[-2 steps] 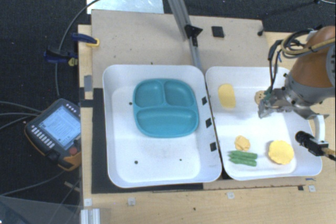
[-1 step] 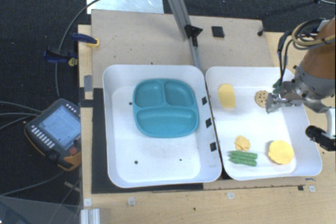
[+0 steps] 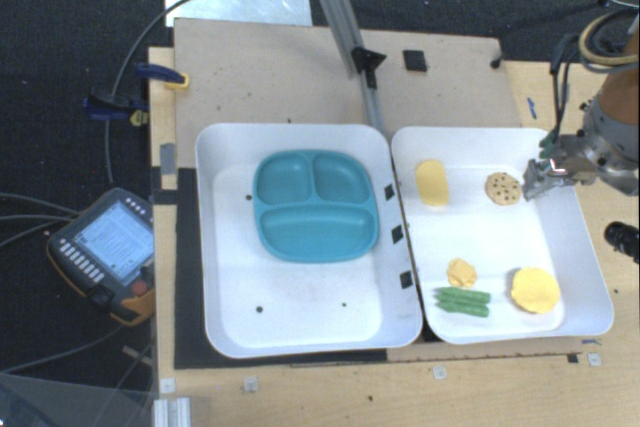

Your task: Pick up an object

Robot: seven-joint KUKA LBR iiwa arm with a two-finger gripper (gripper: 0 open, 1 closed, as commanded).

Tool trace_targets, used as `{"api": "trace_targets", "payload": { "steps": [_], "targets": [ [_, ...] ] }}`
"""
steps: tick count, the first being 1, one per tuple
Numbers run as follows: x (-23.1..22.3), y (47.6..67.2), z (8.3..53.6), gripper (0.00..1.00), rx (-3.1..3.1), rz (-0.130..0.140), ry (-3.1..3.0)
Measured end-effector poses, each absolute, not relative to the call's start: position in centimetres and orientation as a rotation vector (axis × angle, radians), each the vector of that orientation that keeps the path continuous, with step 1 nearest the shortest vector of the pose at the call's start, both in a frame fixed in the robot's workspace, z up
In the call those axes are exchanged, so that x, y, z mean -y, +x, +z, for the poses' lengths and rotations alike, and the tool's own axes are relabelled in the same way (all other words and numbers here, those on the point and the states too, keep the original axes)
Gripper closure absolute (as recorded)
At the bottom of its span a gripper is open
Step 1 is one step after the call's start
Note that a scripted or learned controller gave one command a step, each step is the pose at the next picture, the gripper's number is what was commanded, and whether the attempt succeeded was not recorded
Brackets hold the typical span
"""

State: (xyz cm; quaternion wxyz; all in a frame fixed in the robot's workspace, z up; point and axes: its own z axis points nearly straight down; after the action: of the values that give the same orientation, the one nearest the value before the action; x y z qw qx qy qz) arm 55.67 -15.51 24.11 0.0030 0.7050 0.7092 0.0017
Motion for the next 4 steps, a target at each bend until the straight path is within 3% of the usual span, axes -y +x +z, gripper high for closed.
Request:
{"api": "trace_targets", "payload": {
  "steps": [3, 4],
  "targets": [
    [0.0, 58.9, 24.4, 1.0, -2.233, 0.005, 2.209],
    [-5.1, 61.1, 24.9, 1.0, -2.233, 0.008, 2.208]
  ]
}}
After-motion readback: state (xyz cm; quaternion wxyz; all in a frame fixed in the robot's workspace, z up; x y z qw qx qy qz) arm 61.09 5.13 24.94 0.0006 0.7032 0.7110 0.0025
